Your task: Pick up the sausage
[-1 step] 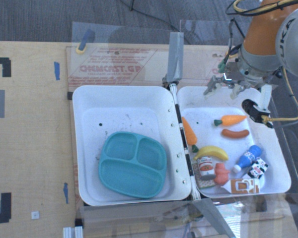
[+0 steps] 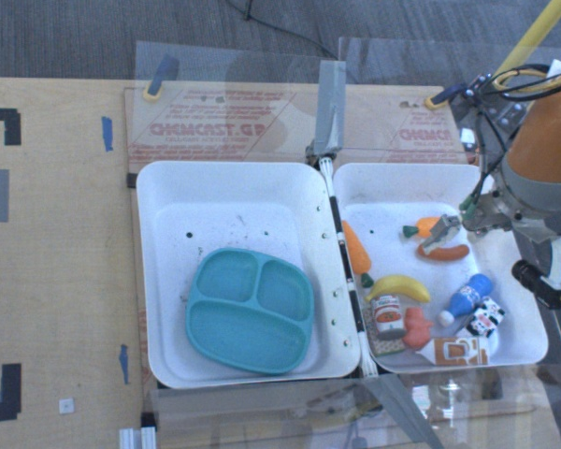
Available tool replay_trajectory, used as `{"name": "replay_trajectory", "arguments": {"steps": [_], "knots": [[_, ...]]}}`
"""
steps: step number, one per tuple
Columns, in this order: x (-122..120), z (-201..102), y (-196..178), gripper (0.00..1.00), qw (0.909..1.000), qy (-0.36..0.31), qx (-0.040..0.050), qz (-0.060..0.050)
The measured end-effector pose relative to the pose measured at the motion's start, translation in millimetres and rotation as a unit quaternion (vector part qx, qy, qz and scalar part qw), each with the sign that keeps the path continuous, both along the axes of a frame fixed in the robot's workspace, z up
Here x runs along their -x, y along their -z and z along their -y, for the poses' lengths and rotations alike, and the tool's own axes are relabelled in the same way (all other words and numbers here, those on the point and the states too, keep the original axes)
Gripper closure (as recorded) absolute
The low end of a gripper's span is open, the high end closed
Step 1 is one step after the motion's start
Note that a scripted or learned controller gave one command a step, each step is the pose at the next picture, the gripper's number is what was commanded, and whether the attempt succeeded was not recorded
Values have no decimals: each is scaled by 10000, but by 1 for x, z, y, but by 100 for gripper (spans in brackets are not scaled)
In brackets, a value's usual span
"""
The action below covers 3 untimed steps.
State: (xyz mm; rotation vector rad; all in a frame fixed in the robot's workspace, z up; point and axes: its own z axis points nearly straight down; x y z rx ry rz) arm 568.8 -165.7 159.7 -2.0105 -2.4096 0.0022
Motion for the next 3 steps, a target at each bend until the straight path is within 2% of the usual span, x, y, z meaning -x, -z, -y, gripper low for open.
{"name": "replay_trajectory", "arguments": {"steps": [1, 2, 3], "knots": [[3, 46, 71, 0, 9986, -530, 23, 61], [4, 48, 61, 100, 9987, -497, 16, 67], [5, -43, -9, 100, 9983, -576, 7, 19]]}}
